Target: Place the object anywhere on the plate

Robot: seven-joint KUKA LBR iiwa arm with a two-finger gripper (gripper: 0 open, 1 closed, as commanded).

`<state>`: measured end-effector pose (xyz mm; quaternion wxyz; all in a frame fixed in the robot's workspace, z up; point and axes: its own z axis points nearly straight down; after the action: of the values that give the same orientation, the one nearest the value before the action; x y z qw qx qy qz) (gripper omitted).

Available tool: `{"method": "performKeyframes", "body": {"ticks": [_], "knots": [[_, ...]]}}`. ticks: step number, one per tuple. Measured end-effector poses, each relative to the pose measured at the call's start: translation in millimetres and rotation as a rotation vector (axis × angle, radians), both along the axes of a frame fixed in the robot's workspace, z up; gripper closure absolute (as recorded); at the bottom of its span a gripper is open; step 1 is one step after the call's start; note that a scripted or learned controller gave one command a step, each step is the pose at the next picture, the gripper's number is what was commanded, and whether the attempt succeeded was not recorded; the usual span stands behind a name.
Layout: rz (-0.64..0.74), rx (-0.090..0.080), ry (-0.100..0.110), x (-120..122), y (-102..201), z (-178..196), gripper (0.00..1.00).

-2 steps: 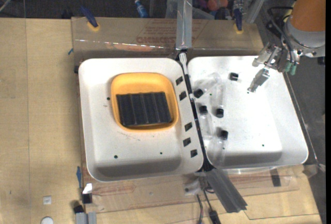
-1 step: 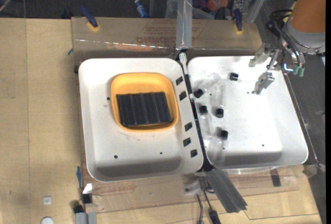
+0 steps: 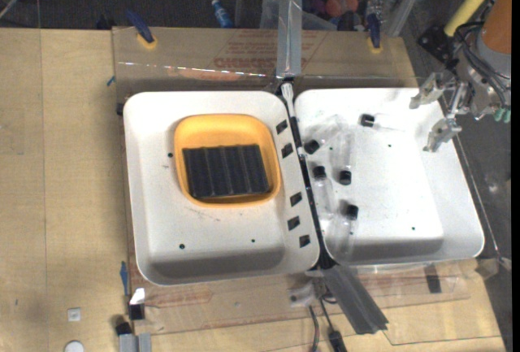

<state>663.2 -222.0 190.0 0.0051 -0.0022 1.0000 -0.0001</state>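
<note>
Two white bins (image 3: 154, 249) on wooden bench (image 3: 57, 180)

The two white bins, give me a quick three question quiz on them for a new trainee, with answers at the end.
1. True or false: the orange plate sits in the right bin.
2. What lies on the plate? A) a dark ridged rectangular object B) a banana C) a cup
3. Fill in: the gripper hangs over the right bin's far ____ corner.

Key: 1 false, it sits in the left bin. 2 A. 3 right.
</note>
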Motion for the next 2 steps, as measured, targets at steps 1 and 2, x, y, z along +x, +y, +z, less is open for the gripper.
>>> {"method": "performKeyframes", "body": {"ticks": [1,2], "knots": [[0.274,0.000,0.003,5,12,-11,0.00],[0.475,-0.004,-0.001,6,0,7,0.00]]}}
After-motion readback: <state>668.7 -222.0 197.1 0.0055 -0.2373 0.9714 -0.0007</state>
